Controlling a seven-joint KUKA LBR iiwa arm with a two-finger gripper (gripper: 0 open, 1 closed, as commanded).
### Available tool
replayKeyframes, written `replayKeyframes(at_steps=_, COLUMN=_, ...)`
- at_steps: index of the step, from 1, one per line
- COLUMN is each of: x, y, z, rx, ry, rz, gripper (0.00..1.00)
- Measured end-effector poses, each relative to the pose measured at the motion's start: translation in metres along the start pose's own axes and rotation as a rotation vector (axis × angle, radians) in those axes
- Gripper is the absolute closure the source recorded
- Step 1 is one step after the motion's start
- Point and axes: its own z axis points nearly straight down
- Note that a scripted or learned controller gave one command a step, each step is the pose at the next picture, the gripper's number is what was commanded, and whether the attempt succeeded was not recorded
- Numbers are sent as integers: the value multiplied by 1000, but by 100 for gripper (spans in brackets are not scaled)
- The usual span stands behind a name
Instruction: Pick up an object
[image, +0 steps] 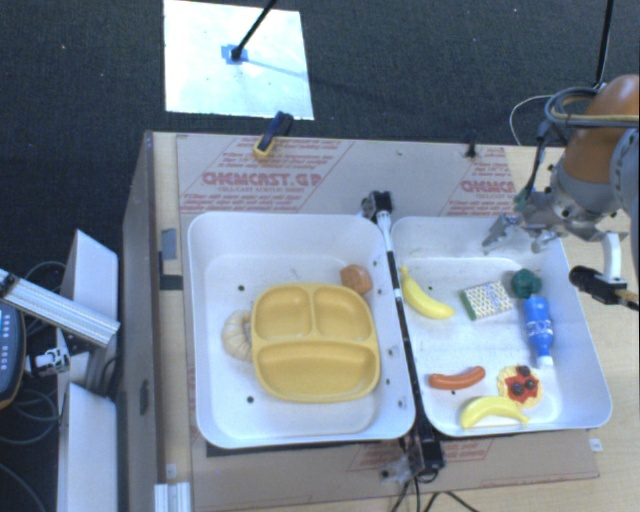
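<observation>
Gripper (518, 232) above right bin's far edge; green object (526, 283) just below.

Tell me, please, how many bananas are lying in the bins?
2. One banana lies in the right bin near its left wall, close to the divider. The other banana lies near that bin's front edge, beside the pizza toy. None seems hidden.

Your clearest drop is the right bin (455, 250) upper floor; the lower half is crowded (bottle (538, 327), sausage (457, 378), bananas (427, 299)). The yellow tray (315, 340) blocks most of the left bin (215, 300).
</observation>
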Motion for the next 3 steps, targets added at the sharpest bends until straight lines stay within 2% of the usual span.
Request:
replayKeyframes(at_steps=1, x=0, y=-25, z=11, rx=3, ry=0, rz=2, gripper=0)
replayKeyframes(at_steps=2, x=0, y=-42, z=42, rx=5, ry=1, rz=3, gripper=0)
replayKeyframes(at_steps=3, x=0, y=-1, z=-34, rx=-1, ry=0, rz=0, gripper=0)
